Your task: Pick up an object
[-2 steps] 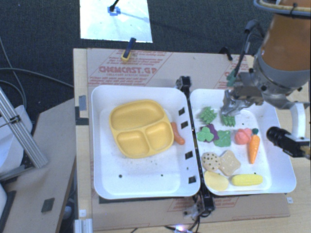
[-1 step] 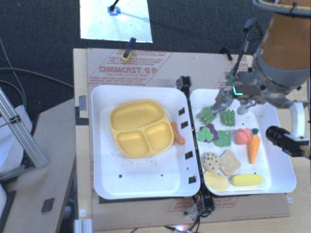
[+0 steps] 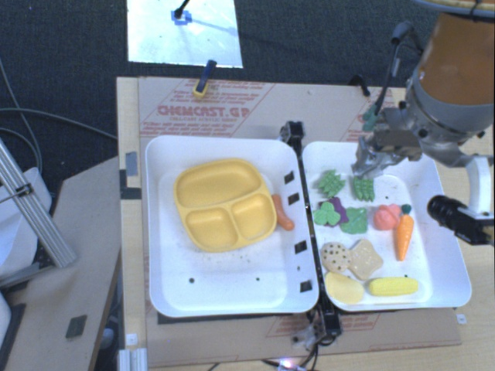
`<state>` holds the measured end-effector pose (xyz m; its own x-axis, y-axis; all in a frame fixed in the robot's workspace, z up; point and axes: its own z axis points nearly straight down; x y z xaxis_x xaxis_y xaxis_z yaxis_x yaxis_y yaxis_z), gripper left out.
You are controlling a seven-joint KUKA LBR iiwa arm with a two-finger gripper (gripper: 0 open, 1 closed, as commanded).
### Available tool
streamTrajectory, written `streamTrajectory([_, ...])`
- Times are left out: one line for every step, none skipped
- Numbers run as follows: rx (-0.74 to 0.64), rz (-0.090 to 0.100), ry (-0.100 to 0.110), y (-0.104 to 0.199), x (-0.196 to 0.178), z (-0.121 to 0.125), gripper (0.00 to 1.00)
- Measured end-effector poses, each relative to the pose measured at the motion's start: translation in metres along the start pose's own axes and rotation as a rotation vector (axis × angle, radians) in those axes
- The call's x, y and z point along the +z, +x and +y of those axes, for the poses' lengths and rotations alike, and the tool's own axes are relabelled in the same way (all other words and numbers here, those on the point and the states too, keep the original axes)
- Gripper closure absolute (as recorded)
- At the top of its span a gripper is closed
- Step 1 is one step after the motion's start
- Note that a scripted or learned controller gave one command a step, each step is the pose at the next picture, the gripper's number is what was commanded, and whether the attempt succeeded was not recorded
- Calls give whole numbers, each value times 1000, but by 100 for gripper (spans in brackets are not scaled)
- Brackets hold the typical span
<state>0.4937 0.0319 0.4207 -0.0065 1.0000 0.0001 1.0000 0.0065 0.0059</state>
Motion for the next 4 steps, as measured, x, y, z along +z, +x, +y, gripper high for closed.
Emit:
streamTrajectory([0,0,0,0,0,0,0])
streamTrajectory([-4,0,-3,0,-11,1,100])
streamTrajectory([9,-1,10,-28,56,5,100])
streamTrajectory([5,0,4,-26,52,5,0])
